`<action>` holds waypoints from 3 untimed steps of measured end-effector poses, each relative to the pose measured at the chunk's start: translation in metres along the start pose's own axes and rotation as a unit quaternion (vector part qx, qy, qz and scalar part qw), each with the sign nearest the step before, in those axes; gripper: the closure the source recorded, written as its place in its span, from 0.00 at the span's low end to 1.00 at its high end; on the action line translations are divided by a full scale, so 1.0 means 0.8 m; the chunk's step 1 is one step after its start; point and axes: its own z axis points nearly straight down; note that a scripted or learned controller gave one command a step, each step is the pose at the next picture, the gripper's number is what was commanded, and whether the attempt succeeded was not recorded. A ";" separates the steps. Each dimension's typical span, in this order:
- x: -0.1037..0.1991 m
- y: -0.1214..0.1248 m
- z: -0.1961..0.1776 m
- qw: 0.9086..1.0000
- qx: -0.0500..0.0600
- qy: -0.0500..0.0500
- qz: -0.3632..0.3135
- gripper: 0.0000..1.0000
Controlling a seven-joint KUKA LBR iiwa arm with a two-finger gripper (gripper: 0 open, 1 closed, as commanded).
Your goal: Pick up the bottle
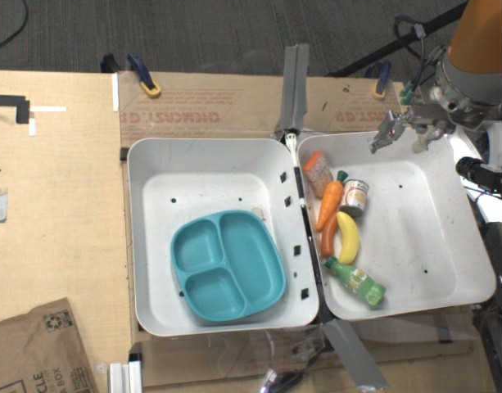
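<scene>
The bottle point(356, 282) is green with a yellow-green label. It lies on its side at the near left corner of the right bin point(431, 244), cap pointing toward the divider. My gripper point(406, 137) hangs over that bin's far edge, well away from the bottle. Its fingers point(385, 135) are spread apart, so it is open, and nothing sits between them.
A banana point(347, 236), a carrot point(328, 204), a small can point(355, 196) and an orange-pink packet point(317, 170) crowd the right bin's left side, just beyond the bottle. A teal divided plate point(226, 265) lies in the left bin point(152, 211).
</scene>
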 end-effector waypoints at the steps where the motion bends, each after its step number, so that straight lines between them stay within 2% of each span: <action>1: -0.012 0.008 -0.028 1.000 -0.001 -0.001 0.015 0.00; 2: -0.070 0.041 0.061 1.000 0.000 0.000 0.007 0.00; 3: -0.045 -0.081 0.202 0.996 -0.001 0.001 0.091 0.00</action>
